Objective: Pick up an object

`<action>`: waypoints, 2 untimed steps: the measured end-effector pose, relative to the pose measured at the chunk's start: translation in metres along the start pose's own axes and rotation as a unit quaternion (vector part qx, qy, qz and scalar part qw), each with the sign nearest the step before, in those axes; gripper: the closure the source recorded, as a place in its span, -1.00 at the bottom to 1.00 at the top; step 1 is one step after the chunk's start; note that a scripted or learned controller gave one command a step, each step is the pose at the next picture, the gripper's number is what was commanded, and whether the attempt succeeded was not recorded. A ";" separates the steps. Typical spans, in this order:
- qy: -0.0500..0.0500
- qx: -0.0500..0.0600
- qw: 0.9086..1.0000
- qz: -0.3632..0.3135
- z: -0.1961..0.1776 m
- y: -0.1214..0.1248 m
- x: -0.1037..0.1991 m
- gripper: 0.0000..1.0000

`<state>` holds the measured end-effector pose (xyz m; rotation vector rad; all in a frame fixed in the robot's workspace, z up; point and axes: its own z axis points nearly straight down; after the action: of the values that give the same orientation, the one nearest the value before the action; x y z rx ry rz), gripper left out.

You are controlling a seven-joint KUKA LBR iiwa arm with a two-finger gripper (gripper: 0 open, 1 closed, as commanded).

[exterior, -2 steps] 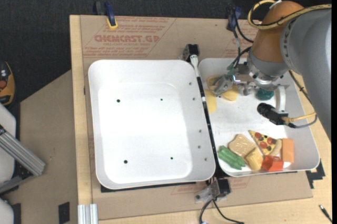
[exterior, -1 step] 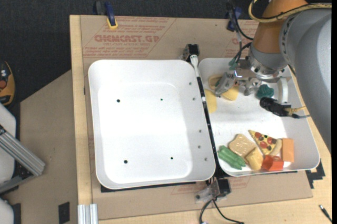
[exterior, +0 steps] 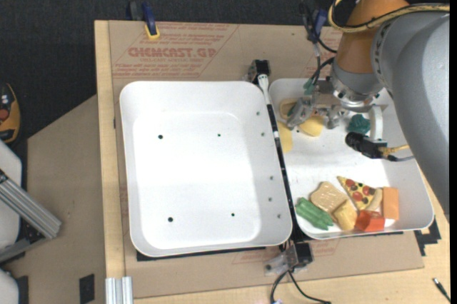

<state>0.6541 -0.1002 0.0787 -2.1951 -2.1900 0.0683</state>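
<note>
- The grey arm (exterior: pixel 403 60), with its orange band (exterior: pixel 371 13), comes in from the right and bends down over the far part of the right bin (exterior: pixel 335 161).
- The gripper (exterior: pixel 312 114) is low in this bin, near the far left corner and close to the wall that the two bins share.
- Whether the gripper is open or closed I cannot tell from here, because the metal parts at its tip are small and overlap each other.
- A pale yellow lump (exterior: pixel 313 128) lies on the bin floor directly at the near side of the gripper. It seems to touch the tip or be just beside it, but I do not see it clearly being held.
- A second yellow piece (exterior: pixel 285 140) lies a little more to the left, against the left wall of the same bin.
- A teal thing (exterior: pixel 359 124) is to the right of the gripper and partly hidden.
- At the near end of the right bin, well apart from the gripper, toy foods lie close together: a green piece (exterior: pixel 313 213) at the left, a tan cracker (exterior: pixel 327 195), a pizza slice (exterior: pixel 357 190), a yellow block (exterior: pixel 345 215), a red block (exterior: pixel 368 223) and an orange block (exterior: pixel 390 201) at the right.
- The left bin (exterior: pixel 193 167) shows a white floor with four small dark dots.
- Both bins stand on a brown board (exterior: pixel 178 53) with red printing. A blue clamp (exterior: pixel 149 16) holds its far edge, and a black clamp (exterior: pixel 259 71) sits at the far end between the bins.
</note>
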 end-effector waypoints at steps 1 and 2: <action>0.002 -0.036 0.999 -0.005 -0.115 0.008 0.098 -1.00; 0.001 -0.031 1.000 0.003 -0.181 -0.082 0.028 -1.00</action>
<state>0.5826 -0.0720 0.2646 -2.2316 -2.2149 0.0000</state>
